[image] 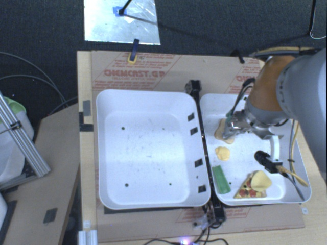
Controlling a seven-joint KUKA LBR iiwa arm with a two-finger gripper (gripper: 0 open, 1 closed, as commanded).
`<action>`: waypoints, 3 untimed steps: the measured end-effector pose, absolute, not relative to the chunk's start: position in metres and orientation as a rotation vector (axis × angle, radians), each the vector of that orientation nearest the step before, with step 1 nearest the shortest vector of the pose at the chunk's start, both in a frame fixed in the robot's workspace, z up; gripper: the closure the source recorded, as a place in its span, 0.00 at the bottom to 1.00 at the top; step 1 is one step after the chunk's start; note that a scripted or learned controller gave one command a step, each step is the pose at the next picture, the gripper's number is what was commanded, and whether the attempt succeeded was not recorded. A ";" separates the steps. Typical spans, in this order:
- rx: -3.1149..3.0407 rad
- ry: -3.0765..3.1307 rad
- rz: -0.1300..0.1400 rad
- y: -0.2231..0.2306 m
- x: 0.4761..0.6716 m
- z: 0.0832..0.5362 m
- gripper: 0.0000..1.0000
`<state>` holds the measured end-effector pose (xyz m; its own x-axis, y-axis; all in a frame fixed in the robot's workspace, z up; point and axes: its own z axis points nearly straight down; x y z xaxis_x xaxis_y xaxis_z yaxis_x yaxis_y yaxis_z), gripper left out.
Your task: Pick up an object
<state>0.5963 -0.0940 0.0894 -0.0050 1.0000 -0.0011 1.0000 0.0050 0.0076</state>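
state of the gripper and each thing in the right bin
gripper, low in the right bin, next to the tan piece
tan piece, lying by the dividing wall, partly hidden by the gripper
yellow disc, lying flat, apart from the rest
green stick, lying flat along the dividing wall
pizza slice, lying flat near the front wall

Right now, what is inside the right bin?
A green stick, a yellow lump, a pizza slice and a tan piece. The pincer covers part of the tan piece; the arm hides the far right corner of the bin.
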 end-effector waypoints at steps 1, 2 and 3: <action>2.206 2.218 0.014 -0.094 0.598 0.091 0.00; 2.210 2.227 0.005 -0.093 0.595 0.096 1.00; 2.209 2.228 0.004 -0.093 0.595 0.096 0.00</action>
